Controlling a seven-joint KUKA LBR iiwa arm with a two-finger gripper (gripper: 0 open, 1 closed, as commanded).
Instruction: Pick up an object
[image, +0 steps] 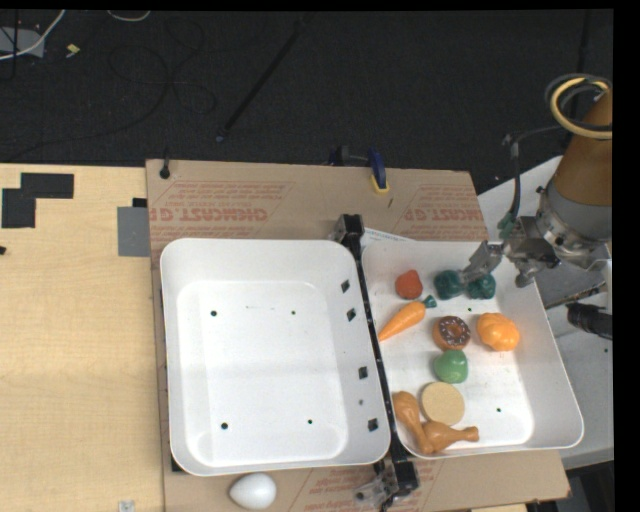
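Teal toy (464, 285) beside gripper (487, 259) (right bin (560, 400))

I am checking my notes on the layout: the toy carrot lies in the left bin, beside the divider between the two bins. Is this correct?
Not quite. The camera view shows the toy carrot in the right bin, not the left one. It does lie beside the divider between the two bins.

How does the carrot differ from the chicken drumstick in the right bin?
The carrot is bright orange and tapers to a point; the chicken drumstick is tan-brown with a knobbed end. The carrot lies mid-bin near the divider, angled up to the right; the drumstick lies at the near edge, close beside a pale round disc. Both are toy foods lying flat in the right bin.
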